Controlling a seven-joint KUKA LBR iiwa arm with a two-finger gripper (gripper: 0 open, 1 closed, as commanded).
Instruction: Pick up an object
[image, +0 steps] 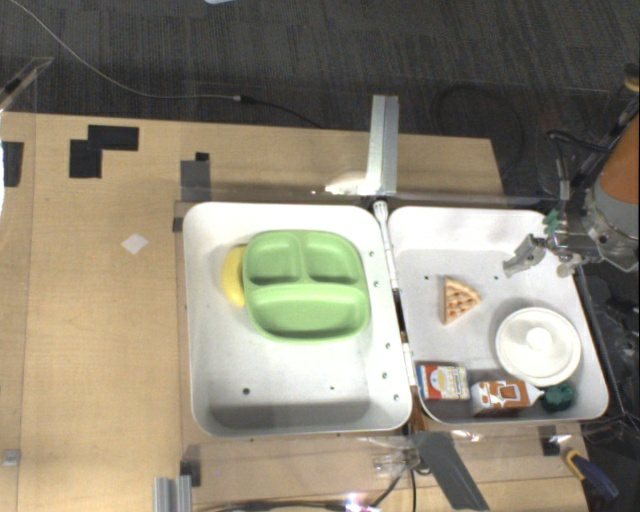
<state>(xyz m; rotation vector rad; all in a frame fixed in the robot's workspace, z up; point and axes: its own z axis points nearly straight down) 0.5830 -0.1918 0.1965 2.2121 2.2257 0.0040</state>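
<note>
Even, bright overhead light; soft shadow darkens the left bin's (290, 405) near wall, glare spots its far rim, focus slightly soft.

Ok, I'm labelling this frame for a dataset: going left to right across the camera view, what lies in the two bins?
Yellow banana-like piece → green compartment tray → triangular pizza slice toy → round white bowl.

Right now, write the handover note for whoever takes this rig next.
Gripper: over the right bin's upper right corner, nothing seen between its fingers.
Right bin: pizza slice, white bowl, two small cartons, a dark green item along the near wall.
Left bin: green divided tray over a yellow item.
Done: nothing picked.
Left: choose one object, grasp, lift.
</note>
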